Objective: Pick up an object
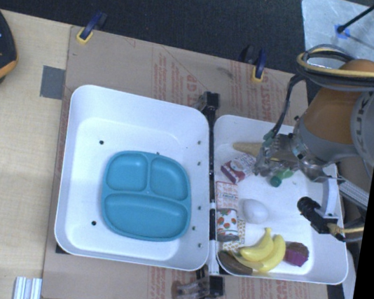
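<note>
The gripper is down low in the right bin, toward its 11 o'clock corner. Its dark fingers are bunched over small items and blurred against them, so whether they are wide, narrow or gripping anything cannot be told.

Just at their 3 o'clock lies a small green object, apparently touching or just beside the tips; at 9 o'clock sits a red-and-white packet, and at 10 o'clock a tan cone. The green object looks the likeliest target: small, rounded, perhaps prone to rolling.

The step in hand seems to be the descent or the close, with no lift made yet. Next, a firm close and a straight lift are needed, without dragging neighbours along.

Further off, toward 6 o'clock, lie a white egg, a banana and a dark red fruit. The left bin holds a blue divided plate.
</note>
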`<state>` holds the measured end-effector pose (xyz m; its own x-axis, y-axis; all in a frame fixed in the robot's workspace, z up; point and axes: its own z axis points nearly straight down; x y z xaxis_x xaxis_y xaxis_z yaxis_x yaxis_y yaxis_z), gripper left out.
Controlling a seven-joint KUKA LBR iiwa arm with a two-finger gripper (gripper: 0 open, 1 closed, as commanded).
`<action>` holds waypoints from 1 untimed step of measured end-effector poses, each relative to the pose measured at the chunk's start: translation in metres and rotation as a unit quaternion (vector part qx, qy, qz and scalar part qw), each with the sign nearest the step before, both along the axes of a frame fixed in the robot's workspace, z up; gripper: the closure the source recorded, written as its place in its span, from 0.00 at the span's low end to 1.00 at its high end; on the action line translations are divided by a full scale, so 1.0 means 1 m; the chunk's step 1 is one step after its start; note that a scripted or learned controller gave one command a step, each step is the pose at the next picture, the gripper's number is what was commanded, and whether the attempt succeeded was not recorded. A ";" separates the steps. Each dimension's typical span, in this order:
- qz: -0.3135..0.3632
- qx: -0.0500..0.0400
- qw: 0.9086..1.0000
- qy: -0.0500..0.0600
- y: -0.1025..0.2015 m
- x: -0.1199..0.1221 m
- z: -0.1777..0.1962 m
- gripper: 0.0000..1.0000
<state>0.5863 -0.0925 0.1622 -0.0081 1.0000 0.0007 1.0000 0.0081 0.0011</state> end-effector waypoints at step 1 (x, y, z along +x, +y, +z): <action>-0.002 -0.001 1.000 0.002 -0.002 -0.002 -0.002 0.00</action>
